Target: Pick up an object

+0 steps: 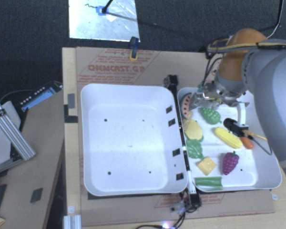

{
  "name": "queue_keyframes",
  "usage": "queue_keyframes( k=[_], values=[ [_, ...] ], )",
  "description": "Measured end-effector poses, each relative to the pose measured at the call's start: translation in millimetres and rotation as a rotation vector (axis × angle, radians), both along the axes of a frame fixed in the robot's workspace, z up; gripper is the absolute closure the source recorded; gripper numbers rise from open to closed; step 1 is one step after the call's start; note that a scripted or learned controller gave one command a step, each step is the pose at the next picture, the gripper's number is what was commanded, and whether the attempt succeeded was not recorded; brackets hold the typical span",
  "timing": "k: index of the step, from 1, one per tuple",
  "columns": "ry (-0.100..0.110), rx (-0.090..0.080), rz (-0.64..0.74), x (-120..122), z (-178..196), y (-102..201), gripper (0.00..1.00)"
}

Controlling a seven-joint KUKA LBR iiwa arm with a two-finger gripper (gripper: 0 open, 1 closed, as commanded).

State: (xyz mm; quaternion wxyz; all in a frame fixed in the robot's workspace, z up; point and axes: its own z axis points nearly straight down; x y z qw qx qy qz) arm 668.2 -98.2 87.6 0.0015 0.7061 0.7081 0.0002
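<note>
I see 2 white bins, smooth plastic, rounded corners: left bin (128,142), right bin (264,175) w/ toy food. 1 grey arm (271,80), orange band, reaching in from right; gripper (200,99) low over right bin's far-left corner, can't tell its state. Cardboard sheet (114,66) under bins, red print reads approx "CHEMCAST GP". Toys, 1 each: yellow corn (228,136), purple grapes (230,162), green grapes (210,115), green leaf (194,148), yellow lemon-ish piece (194,129), cheese wedge (206,165), green pod (209,181), watermelon slice (185,109), all glossy.
</note>
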Motion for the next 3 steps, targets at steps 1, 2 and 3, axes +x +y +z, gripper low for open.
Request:
queue_keyframes(
  k=[1,2,3],
  values=[
    [0.0,0.0,0.0,0.0,0.0,0.0,0.0],
    [0.0,0.0,0.0,0.0,0.0,0.0,0.0],
    [0.0,0.0,0.0,0.0,0.0,0.0,0.0]
  ],
)
